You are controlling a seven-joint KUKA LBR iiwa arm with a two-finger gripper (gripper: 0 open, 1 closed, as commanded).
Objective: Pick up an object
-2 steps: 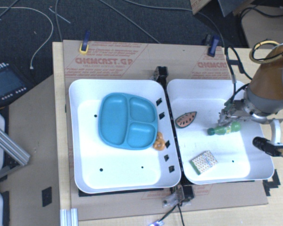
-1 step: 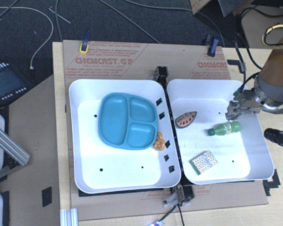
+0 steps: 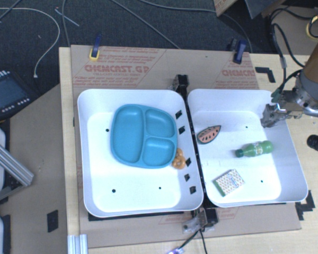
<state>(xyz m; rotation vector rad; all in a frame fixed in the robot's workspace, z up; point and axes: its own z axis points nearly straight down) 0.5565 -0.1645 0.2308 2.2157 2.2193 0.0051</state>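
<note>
Two shallow white bins. Right bin [image 3: 286, 157]: green plastic bottle [image 3: 254, 150] lying centre, watermelon-slice toy [image 3: 209, 134] nr left wall, patterned green-white packet [image 3: 229, 182] at front. Metal two-finger gripper [image 3: 271, 115] over bin's upper-right, nothing held; finger state can't tell. Left bin [image 3: 95, 157]: blue divided plastic plate [image 3: 144, 135].

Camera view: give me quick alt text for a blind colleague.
The end effector hangs over the right bin's far right corner, above a green bottle, watermelon slice and patterned packet. The left bin holds a blue divided plate and pretzel.
</note>
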